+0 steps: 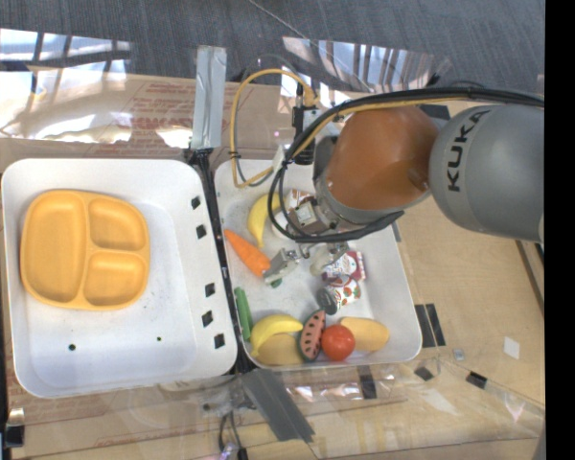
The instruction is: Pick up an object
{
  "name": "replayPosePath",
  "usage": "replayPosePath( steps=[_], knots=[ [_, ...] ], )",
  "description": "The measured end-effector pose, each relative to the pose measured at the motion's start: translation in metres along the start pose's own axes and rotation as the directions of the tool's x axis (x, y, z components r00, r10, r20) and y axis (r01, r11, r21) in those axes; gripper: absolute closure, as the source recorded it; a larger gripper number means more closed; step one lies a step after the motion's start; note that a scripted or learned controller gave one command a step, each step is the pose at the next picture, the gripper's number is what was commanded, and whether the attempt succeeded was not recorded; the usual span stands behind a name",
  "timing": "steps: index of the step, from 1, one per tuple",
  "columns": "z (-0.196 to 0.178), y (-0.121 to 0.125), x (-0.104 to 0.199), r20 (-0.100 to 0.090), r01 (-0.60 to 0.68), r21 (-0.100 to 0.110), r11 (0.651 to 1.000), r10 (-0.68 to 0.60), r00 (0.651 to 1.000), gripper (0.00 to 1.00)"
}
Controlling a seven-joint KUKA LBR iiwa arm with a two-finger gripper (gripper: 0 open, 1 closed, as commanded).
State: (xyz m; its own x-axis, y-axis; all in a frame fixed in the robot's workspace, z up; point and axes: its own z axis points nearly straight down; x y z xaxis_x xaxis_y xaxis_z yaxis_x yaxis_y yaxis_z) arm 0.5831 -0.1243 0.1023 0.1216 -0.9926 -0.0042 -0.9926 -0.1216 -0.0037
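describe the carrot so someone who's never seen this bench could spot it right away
Take the right-hand white bin, the one the grey arm reaches into. Along its left wall, just below a yellow banana, lies the carrot: a slim orange cone, slanting down toward the gripper. It is the only long orange piece; the tomato is round and red.

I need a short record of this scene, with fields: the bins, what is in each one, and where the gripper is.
left bin: holds a yellow divided plate
right bin: holds a carrot, a banana, a tomato, a watermelon slice, a green stick, a small printed packet and other yellow pieces
gripper: low over the right bin, beside the carrot
grasp: nothing seen between the fingers
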Motion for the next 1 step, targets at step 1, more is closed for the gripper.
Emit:
replayPosePath(
  steps=[1],
  knots=[
    [0.0100, 0.0029, -0.0331, -0.003, -0.159, -0.003, 0.987, 0.159, 0.987, 0.00]
  ],
)
